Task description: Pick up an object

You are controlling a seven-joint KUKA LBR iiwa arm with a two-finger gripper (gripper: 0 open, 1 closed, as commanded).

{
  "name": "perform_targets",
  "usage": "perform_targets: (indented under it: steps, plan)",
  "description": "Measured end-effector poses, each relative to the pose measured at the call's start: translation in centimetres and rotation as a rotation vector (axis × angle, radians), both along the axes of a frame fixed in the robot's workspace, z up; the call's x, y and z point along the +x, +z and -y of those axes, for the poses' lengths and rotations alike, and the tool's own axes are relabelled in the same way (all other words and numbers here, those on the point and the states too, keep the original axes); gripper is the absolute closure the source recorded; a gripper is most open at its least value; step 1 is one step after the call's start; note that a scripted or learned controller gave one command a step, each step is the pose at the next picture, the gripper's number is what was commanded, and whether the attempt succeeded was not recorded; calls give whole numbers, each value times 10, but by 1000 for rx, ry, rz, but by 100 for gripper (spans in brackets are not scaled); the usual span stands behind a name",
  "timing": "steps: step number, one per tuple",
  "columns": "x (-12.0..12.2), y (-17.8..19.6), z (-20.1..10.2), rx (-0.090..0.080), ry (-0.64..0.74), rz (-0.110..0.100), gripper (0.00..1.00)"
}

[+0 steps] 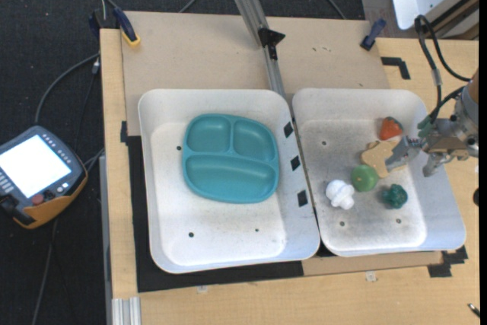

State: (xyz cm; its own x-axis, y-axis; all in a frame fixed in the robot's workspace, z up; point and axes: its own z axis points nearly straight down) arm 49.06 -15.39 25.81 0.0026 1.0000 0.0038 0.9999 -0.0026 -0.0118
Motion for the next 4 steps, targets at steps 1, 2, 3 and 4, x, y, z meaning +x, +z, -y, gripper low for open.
perform_targets:
  steps: [1,2,3,4]
  plan:
    - [2,5,0,-2,3,11,0]
    - [8,-39,-1,-1,3,6,0]
    - [-1,-94,-7,0,3,4,0]
    - [6,-141,-5,-1,2,6,0]
